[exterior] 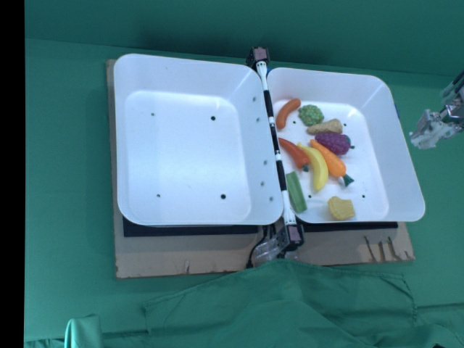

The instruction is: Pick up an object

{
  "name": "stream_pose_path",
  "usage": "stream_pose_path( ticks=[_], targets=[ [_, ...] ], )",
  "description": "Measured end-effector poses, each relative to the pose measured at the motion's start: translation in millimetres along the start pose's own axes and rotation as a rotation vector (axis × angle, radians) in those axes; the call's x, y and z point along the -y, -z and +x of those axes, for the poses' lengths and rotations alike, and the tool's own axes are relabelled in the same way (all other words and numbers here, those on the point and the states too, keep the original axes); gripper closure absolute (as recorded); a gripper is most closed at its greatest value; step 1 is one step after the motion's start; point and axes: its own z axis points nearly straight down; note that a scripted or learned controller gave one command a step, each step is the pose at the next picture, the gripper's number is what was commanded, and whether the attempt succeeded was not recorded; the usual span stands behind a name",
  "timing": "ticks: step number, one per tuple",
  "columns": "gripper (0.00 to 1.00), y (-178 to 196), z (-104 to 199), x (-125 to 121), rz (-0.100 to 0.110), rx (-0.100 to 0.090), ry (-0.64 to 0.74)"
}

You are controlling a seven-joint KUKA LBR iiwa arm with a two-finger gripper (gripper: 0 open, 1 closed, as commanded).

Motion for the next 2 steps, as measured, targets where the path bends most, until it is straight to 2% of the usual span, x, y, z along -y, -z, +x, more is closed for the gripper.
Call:
stream_pose_path(
  ticks=[1, 2],
  targets=[
    [1.00, 11.8, -1.2, -0.4, -0.005, 0.002, -0.004],
    [1.00, -87.5, 8.1, 4.9, 0.014, -0.005, -0.001]
  ],
)
